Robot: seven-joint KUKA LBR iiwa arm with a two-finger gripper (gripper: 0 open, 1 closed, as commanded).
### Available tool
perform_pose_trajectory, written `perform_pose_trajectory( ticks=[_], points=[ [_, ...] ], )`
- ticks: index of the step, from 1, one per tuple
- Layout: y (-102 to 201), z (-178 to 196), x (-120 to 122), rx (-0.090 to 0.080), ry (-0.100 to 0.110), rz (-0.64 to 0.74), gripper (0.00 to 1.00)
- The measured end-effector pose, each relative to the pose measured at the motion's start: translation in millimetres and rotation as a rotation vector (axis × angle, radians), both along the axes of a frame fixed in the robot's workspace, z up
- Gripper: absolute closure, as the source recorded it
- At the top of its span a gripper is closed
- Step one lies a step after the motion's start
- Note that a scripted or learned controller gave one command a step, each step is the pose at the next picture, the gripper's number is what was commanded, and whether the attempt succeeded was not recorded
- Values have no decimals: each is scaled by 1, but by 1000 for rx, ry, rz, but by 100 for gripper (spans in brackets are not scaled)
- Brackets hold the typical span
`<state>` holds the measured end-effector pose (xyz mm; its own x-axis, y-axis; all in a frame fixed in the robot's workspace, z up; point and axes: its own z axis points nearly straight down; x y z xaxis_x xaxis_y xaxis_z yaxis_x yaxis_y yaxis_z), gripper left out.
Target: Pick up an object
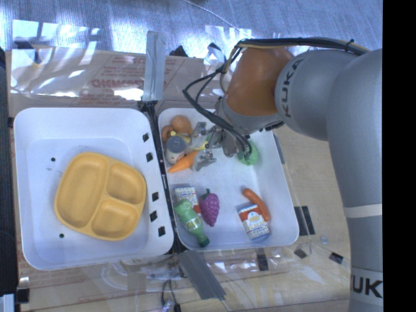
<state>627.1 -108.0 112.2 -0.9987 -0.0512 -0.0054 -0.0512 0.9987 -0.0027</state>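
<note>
Crowding jaws [207, 149]: carrot [181, 164], green toy [248, 155]

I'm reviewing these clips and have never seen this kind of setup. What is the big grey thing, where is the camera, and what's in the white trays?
The big grey shape is a robot arm with an orange band, reaching in from the right. One fixed camera looks down at a slant on two shallow white bins. The left bin holds a yellow divided plate. The right bin holds toy food: a carrot, purple grapes, a green bottle, a sausage, a small can. The claw sits low near the carrot; I cannot tell that it holds anything.
</note>
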Motion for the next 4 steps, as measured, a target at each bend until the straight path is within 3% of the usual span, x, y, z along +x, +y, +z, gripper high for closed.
perform_pose_trajectory(
  ticks=[1, 2, 4],
  points=[
    [0, 0, 0, 0, 0, 1, 0],
    [14, -13, 3, -1, -4, -64, 0],
    [15, -13, 3, 0, -4, -64, 0]
  ],
)
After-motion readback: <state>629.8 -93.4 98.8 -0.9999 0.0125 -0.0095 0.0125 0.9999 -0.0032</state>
